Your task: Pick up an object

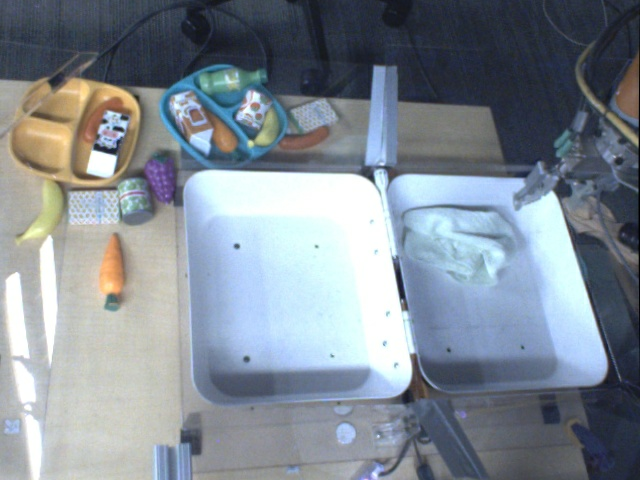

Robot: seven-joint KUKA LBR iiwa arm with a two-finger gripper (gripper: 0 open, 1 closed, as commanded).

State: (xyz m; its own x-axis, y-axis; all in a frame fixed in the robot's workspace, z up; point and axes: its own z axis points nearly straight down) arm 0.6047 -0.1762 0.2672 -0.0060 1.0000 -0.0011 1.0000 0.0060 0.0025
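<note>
Camera view, looking down on the bench, has the task's thing lying in the right bin (575, 298): a crumpled pale cloth (458, 244), whitish with a faint green cast, bunched in the bin's upper half, nearer its left wall than its right. The left bin (280, 298) sits just beside it across a narrow divider. At the right bin's upper right corner the gripper (532, 190) hangs over the rim, well apart from the cloth, with nothing between its fingers; whether its jaws are spread or closed I cannot tell at this size. My judgement is that the cloth will be light, soft and limp, not fragile and not slippery, and that it will sag and may unfold or trail once lifted. The raised folds along its upper ridge look like the best place to pinch, since a flat edge lying on the bin floor would give the fingers little to bite on. On the bench to the left lie toy foods, among them a carrot (112, 270) and a banana (42, 213).
</note>
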